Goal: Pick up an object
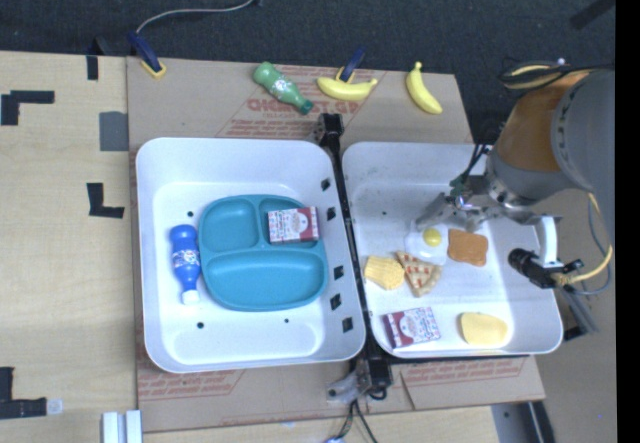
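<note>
In the right bin (520, 336), near its upper middle, the claw (452, 214) hangs low over the white floor with the grey arm (560, 146) and its orange band reaching in from the right. Whether it is spread or closed cannot be told from this slanted view — the tips are small and blur into the hardware behind them — and nothing is visibly held.

The likeliest target is the fried egg (430, 241), which lies just below and to the left of the claw, flat on the bin floor. It looks like a light, stiff plastic toy: thin, low and probably slick, so a top-down pinch has little to bite on. Its raised yolk or an outer edge seems the best place to take hold.

Just beside the egg to the right lies a brown toast slice (467, 247), also flat but thicker, with straight sides that should suit a pinch across its width. Below sit a pizza wedge (419, 273) touching a yellow cheese piece (385, 272), and nearer the front a small carton (411, 327) and a yellow lump (483, 328) — these two are blockier and would probably grip most easily.

The left bin (160, 331) holds a blue tray (240, 281) with another carton (292, 225) on it, and a blue bottle (184, 261) just beside the tray.
</note>
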You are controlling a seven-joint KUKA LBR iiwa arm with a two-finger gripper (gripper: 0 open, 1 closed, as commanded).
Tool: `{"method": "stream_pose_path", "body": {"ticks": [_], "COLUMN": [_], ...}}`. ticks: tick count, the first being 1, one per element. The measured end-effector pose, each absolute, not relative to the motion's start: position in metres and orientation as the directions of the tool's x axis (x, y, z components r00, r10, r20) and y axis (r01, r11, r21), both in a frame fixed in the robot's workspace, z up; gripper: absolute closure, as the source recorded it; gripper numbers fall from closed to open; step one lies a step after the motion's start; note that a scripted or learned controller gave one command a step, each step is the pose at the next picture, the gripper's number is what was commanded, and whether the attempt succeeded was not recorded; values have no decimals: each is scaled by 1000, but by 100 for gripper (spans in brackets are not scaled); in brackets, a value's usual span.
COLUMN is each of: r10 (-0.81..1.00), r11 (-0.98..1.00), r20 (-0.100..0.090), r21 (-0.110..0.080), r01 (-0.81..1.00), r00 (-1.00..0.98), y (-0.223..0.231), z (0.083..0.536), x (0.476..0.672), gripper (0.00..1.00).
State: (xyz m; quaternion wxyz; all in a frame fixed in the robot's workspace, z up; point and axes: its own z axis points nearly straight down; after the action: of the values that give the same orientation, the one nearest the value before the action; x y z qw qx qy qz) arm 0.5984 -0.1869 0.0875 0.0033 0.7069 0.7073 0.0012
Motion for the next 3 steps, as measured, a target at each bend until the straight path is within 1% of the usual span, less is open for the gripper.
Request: {"method": "stream_pose_path", "body": {"ticks": [1, 2, 3], "r10": [1000, 1000, 1000], "r11": [0, 4, 0], "r20": [-4, 0, -1], "r21": [7, 7, 4], "r01": [1000, 1000, 1000], "r00": [0, -4, 0], "y": [-213, -139, -119], "z": [88, 87, 87], "x": [557, 597, 526], "gripper": [0, 0, 0]}}
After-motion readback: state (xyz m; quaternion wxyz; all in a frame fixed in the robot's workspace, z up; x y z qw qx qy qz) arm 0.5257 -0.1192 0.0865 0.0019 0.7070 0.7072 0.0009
